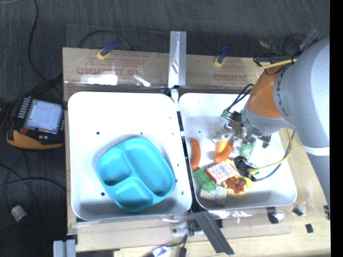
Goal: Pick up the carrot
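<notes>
The carrot (223,151) lies near the middle of the right bin (278,194), just above the toy food heaped along its front edge. Its long axis runs on a slant, upper right to lower left. The gripper (239,138) sits directly over the carrot's upper end, on its right side. I cannot tell how the jaws stand, nor whether they touch it. A sausage (195,153) lies near the left wall, beside the carrot.

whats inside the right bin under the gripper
Under the gripper in the right bin lies an orange carrot, partly covered by it. Nearby are a sausage and a heap of toy foods. The bin floor beneath the arm is hidden.
</notes>
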Available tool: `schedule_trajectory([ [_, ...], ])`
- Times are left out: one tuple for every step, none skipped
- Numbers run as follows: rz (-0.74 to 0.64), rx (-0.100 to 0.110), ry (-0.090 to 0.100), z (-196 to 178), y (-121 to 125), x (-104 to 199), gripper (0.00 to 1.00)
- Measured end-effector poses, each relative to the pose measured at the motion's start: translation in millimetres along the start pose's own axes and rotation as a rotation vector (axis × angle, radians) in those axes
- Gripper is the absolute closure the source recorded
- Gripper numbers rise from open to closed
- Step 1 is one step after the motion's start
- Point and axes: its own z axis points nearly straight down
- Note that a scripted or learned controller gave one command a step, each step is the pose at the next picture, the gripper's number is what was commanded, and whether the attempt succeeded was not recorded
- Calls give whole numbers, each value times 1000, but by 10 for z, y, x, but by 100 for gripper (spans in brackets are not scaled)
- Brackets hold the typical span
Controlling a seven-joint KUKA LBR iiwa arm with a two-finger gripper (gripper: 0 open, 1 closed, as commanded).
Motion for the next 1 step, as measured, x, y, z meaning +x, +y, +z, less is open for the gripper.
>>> schedule_trajectory([
  [58,15,-15,-1088,193,422,100],
])
